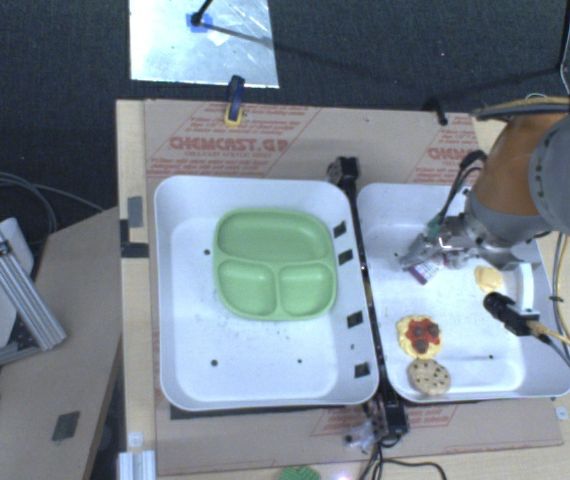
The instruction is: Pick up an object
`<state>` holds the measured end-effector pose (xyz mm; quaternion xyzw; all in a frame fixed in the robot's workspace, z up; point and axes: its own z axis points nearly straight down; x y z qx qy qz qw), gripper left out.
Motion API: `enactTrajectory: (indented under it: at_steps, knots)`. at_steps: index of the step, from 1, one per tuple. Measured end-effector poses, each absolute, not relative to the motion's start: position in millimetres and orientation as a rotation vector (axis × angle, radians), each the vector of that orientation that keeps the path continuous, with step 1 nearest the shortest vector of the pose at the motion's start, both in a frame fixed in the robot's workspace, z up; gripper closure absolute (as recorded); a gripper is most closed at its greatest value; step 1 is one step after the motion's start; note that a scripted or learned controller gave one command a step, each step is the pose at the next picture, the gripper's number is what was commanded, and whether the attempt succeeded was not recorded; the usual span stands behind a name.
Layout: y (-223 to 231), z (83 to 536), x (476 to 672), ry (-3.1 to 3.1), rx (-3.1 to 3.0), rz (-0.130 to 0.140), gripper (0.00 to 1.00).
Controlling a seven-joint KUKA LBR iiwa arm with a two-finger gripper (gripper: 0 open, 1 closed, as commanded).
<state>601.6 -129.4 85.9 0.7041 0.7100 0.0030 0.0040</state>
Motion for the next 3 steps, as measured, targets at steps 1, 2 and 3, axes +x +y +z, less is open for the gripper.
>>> enactTrajectory:
  at_steps: [1,2,3]
  knots:
    - [-131,96,598.4,2.224,2.213,0.005,1.00]
    - [-131,96,598.3,2.224,2.213,0.005,0.00]
    - [-155,86,672.3,2.222,2.208,0.007,0.00]
